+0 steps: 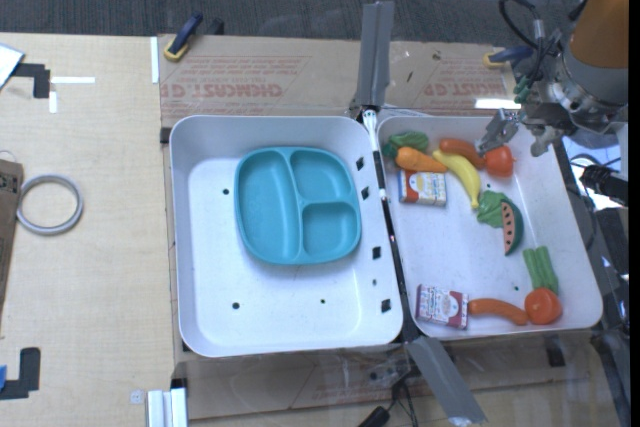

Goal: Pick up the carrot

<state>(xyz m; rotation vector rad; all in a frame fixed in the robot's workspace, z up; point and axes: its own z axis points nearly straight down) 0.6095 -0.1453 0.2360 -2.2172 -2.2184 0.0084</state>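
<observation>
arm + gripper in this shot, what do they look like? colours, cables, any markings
The arm shows an orange band with a pale ring at its top and grey metal below. Black cables loop off its left side. The gripper is grey metal, blocky, with thin fingers. No markings are legible at this resolution.

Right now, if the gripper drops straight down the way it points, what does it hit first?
Probably the tomato: the gripper hangs just above it at the right bin's far edge. The carrot lies further left, past the banana. Depth is hard to judge from this slant.
</observation>
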